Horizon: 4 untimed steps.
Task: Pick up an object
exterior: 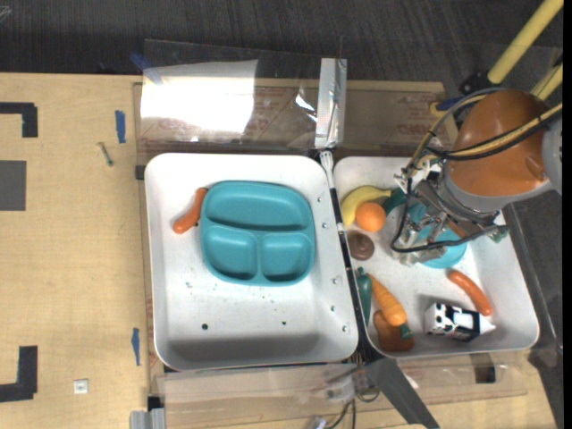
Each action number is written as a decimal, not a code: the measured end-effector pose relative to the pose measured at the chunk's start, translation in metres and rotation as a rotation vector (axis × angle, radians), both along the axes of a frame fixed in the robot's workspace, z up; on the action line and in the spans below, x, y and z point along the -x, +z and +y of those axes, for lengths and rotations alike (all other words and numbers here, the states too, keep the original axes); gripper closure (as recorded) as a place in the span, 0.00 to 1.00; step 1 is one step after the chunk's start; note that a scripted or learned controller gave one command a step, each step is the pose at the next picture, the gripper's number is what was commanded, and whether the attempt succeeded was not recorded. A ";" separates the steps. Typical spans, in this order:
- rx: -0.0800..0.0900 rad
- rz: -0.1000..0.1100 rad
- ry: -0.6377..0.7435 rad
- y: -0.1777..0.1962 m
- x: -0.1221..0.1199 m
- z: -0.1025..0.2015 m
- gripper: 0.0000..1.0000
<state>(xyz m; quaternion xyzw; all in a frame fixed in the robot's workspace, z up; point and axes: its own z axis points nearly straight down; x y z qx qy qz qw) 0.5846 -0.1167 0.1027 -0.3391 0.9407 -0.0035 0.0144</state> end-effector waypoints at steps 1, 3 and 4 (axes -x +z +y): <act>0.000 0.002 0.000 -0.001 0.000 0.000 0.00; -0.006 0.005 -0.275 0.000 0.006 0.009 1.00; -0.007 0.015 -0.463 0.087 -0.053 0.023 1.00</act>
